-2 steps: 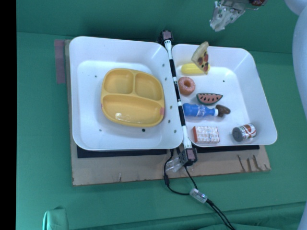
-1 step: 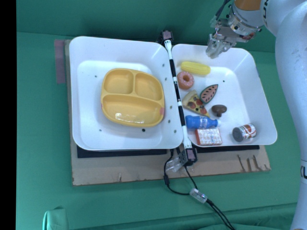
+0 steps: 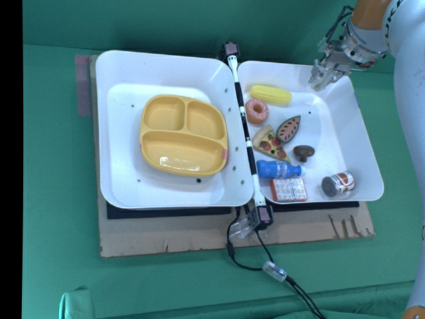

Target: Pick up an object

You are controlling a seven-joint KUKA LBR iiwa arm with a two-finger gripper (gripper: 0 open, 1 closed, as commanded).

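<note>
Cable (image 3: pixel 275 270) trails off the front of the bench, nearest the lens and clear of the work. At the far right corner of the right bin (image 3: pixel 362 145), the gripper (image 3: pixel 323 77) hangs over the rim. At this size I cannot tell whether it is open or closed, and nothing is visibly held in it.

Closest to it is the yellow corn cob (image 3: pixel 271 95), then the donut (image 3: pixel 256 111) and watermelon slice (image 3: pixel 288 129). Further on are the pizza slice (image 3: pixel 270 143), mushroom (image 3: pixel 304 153), blue bottle (image 3: pixel 279 170), cracker box (image 3: pixel 288 189) and can (image 3: pixel 337 183). Any of these would serve as the object.

Descending where it hangs would likely strike the bin's sloped wall. The corn cob is round and could roll out of a pinch. Pizza and watermelon lie flat and close together, so a grab there may skid off or nudge both. The yellow plate (image 3: pixel 184 135) in the left bin (image 3: pixel 113 111) is well apart from all this.
</note>
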